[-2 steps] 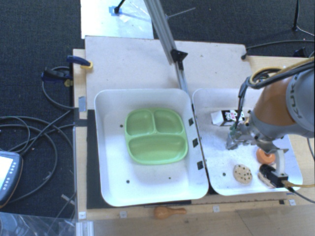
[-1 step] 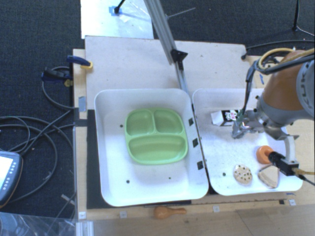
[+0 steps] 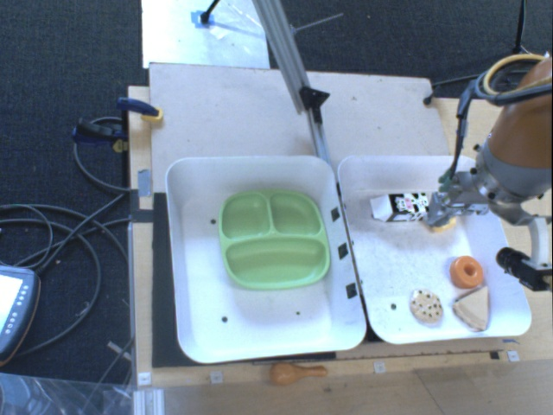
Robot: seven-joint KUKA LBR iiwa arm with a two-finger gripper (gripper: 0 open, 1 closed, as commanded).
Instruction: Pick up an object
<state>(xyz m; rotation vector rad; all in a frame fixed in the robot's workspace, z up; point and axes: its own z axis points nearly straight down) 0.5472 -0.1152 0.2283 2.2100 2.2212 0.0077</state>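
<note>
Grey gripper (image 3: 442, 213), finger state indiscernible, poised beside black-and-white milk carton (image 3: 400, 206) and above yellowish piece (image 3: 443, 225); risk: carton nudged aside, grasp missed.

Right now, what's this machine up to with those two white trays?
A robot arm reaches in from the right, and its gripper is low in the right bin, beside a small milk carton lying on its side. I can't tell whether it has hold of anything. An orange donut, a cookie and a sandwich wedge lie nearer the front of that bin. The left bin holds a green divided plate.
</note>
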